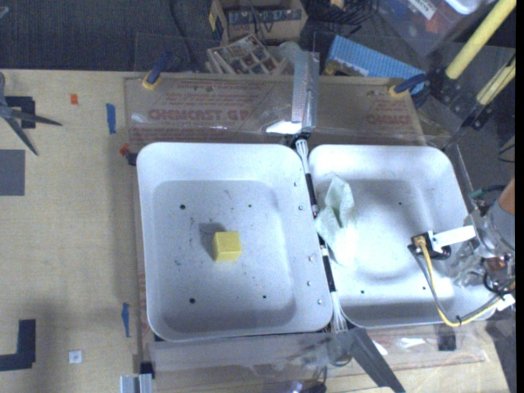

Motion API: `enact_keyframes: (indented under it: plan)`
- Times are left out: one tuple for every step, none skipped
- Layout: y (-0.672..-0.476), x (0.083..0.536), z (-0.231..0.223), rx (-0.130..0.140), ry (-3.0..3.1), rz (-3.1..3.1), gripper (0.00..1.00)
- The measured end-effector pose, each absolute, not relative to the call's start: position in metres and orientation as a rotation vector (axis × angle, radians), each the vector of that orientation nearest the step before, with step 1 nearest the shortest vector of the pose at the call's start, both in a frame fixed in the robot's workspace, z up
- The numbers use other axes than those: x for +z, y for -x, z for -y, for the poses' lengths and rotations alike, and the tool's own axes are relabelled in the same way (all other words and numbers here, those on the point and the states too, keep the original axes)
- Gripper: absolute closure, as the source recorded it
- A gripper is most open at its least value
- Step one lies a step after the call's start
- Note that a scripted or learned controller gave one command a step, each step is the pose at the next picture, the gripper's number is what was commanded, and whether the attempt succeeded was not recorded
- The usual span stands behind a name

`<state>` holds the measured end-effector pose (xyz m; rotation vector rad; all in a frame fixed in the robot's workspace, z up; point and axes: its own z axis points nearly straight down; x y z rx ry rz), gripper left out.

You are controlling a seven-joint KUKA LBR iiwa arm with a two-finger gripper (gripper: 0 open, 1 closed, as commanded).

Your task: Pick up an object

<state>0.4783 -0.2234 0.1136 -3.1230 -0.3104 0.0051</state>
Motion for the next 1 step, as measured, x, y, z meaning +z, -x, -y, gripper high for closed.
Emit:
enact_keyframes:
  plan:
    - [-0.4796,0.1865,0.2146,0.002,3.122,0.343,1.0]
